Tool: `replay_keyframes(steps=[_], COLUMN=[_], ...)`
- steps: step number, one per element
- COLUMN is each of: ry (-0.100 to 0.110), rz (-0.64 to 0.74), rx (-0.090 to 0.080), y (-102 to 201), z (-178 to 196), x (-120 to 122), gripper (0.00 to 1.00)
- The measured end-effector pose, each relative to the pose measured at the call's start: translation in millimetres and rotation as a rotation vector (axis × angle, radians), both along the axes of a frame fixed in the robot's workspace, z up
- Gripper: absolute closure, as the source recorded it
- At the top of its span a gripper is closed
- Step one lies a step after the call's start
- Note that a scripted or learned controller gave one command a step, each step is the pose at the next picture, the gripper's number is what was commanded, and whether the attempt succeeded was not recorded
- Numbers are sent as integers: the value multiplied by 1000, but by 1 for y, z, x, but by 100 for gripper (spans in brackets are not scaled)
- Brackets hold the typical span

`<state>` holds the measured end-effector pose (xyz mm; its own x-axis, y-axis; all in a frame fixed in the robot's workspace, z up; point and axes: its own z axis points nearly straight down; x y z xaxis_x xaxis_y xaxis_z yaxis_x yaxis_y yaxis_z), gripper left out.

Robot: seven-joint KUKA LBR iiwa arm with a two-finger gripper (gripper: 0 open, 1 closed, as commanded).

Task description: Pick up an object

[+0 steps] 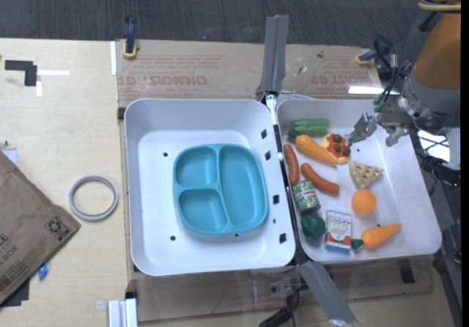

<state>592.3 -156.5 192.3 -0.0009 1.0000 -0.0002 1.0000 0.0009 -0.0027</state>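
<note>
My gripper (377, 131) hovers over the back right part of the right bin (419, 193), open with nothing between its fingers (361, 128). Just left of it lie a pizza slice (336, 146) and an orange pepper-like piece (313, 148). A green vegetable (309, 127) lies at the bin's back. Below the gripper are a waffle wedge (365, 173), an orange (363, 202) and a carrot (379, 234). Two sausages (320, 179), a small can (305, 196) and a juice box (338, 231) fill the bin's left and front.
The left bin (146, 171) holds a teal divided plate (220, 188). On the bench to the left lie a tape roll (93, 196) and a brown cardboard box (26, 226). A grey bar (275, 54) stands between the bins at the back.
</note>
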Motion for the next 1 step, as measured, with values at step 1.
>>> replay_keyframes(steps=[1], ry=[-4], rz=[53], rx=[-1], y=[-45], z=[-100], x=[-20], gripper=[0])
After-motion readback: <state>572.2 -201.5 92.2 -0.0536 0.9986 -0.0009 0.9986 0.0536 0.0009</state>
